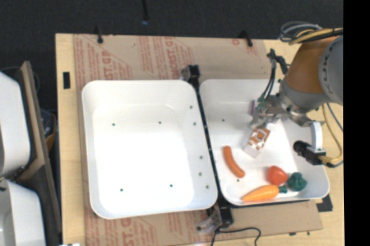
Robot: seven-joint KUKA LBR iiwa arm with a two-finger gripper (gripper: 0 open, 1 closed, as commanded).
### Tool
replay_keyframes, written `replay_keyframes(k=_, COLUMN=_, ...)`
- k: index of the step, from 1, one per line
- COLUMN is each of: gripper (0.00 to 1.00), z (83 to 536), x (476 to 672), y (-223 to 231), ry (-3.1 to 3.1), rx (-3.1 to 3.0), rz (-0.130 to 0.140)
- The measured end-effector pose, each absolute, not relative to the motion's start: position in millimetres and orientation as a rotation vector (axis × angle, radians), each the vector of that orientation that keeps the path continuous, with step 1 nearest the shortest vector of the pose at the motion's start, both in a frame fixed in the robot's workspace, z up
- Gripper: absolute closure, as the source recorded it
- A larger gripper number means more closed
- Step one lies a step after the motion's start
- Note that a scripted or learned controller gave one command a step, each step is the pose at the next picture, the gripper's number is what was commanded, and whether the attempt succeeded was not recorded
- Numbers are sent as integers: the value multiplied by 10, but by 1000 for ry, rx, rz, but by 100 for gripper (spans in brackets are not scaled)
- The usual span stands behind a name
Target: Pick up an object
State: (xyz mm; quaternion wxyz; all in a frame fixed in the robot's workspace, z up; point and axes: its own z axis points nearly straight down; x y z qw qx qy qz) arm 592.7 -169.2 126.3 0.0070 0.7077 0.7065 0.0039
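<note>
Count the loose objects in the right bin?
4: a small packet just below the gripper, a sausage at centre-left, a tomato and a carrot near the front edge. The arm may hide others.

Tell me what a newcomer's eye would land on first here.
The bright toys in the right bin stand out: a carrot and a tomato near its front edge, and a sausage closer to the divider. Above them, the orange-banded arm's claw hangs over a small printed packet.
</note>
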Motion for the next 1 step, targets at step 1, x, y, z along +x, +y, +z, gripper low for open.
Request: replay_keyframes(k=1, gripper=100, z=1383, x=6859, y=-1927, ry=2221, rx=2220, rz=1)
